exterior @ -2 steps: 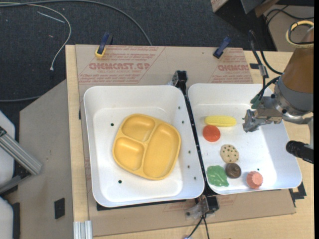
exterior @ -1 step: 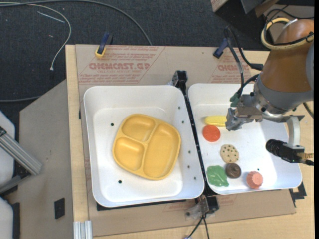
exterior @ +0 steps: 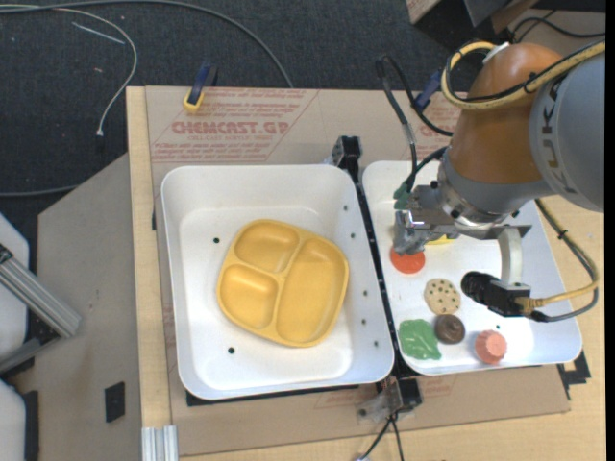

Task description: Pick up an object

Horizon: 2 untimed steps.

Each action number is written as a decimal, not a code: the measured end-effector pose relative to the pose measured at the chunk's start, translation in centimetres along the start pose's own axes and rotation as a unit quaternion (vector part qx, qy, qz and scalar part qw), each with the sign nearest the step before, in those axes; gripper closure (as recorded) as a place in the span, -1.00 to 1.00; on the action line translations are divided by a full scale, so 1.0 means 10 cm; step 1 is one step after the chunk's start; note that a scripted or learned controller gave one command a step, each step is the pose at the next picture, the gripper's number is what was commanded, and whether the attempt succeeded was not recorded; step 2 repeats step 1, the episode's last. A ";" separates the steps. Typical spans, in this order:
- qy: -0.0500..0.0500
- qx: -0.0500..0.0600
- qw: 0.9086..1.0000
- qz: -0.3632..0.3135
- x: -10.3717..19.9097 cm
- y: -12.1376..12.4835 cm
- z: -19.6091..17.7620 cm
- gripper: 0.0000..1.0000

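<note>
Beneath both white bins (exterior: 183, 286), brown cardboard (exterior: 240, 123).

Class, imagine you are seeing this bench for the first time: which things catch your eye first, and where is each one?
The yellow divided plate stands out first, lying alone in the left bin. Next comes the grey and orange arm, reaching in over the right bin with its gripper low above an orange-red disc. Below it lie small toy foods: a cookie, a green leaf and a pink piece.
</note>
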<state>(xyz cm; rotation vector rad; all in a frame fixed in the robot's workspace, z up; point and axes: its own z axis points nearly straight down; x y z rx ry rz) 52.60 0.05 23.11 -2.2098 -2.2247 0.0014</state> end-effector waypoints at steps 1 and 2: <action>0.000 -0.003 1.000 0.000 0.50 0.06 -0.06 1.00; 0.000 -0.003 1.000 0.000 0.50 0.06 -0.06 1.00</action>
